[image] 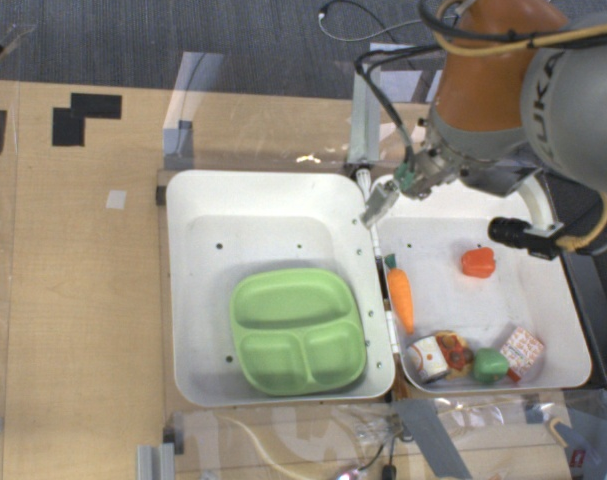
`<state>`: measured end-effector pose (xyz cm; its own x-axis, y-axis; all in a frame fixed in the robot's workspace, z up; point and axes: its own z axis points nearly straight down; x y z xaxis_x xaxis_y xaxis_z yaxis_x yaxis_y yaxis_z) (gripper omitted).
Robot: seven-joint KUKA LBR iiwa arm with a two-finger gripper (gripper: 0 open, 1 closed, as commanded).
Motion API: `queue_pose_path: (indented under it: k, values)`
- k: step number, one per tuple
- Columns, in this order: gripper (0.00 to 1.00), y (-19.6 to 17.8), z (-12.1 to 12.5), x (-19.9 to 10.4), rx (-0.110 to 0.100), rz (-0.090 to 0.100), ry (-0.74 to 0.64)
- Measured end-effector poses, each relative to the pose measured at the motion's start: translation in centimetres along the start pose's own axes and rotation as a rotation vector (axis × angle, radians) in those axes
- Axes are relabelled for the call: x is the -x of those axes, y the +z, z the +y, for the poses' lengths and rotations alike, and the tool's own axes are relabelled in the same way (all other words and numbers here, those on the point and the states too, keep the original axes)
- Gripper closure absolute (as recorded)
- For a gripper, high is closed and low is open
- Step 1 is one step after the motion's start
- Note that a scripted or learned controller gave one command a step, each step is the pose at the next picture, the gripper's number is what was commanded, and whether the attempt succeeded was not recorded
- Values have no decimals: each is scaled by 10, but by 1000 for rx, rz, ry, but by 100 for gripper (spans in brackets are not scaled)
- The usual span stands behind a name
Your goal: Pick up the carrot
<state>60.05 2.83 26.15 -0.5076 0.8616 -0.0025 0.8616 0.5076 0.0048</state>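
The carrot [400, 300] lay in the right bin [568, 298], lengthwise against that bin's left wall, just beside the divide between the two bins. Its green stem end pointed toward the far side of the bench and its orange tip toward the near side. Nothing touched it from above.

Camera view, right bin: a red-orange piece [477, 262] sat near the middle of the bin floor, well apart from the carrot. Along the near wall lay a small cluster: a round white-and-red item [430, 356], a green item [490, 366] and a small patterned red-and-white packet [523, 348]. The first two lay close together; whether they touched could not be determined.

Camera view, left bin [198, 258]: a green divided tray [298, 330] with three compartments rested on the floor, toward the near right corner.

Camera view, arm: the grey arm [573, 78] with its orange band [493, 48] reached in from the right, above the far part of the right bin. The gripper [381, 200] hung over the far end of the divide between the bins, tilted down toward the left, well apart from the carrot. Whether the claw was released or clenched could not be told; no object appeared in it. Black cables [393, 88] looped around the wrist.
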Motion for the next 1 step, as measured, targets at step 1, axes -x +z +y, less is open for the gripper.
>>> queue_pose_path:
  k: [1]
  values:
    - [0,77,-3,-20,-1,2,-349]
